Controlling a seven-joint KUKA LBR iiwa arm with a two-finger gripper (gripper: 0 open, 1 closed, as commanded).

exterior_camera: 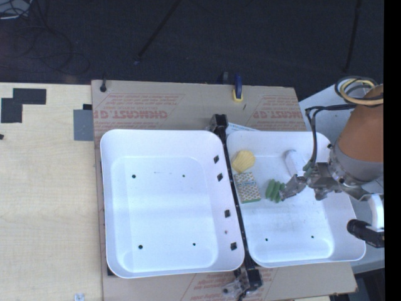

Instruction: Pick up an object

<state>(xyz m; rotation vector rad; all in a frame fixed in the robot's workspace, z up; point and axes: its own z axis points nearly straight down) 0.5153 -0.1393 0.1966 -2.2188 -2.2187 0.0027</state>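
In the right bin [294, 246] lie a yellow rounded object [243, 161], a flat patterned pad [247, 187], a small green object [273, 190] and a white cylinder [292, 160]. My gripper [287, 190] reaches in from the right, low over the bin floor. Its tip is right against the green object's right side. The white cylinder lies just behind the gripper. The grey wrist [326, 182] and the orange band [366, 130] hang over the bin's right wall.
The left bin [113, 168] stands beside the right one, with a black-clipped divider [229, 193] between them. Both rest on a cardboard sheet [163, 108] on the bench. Cables [351, 86] loop at the back right.
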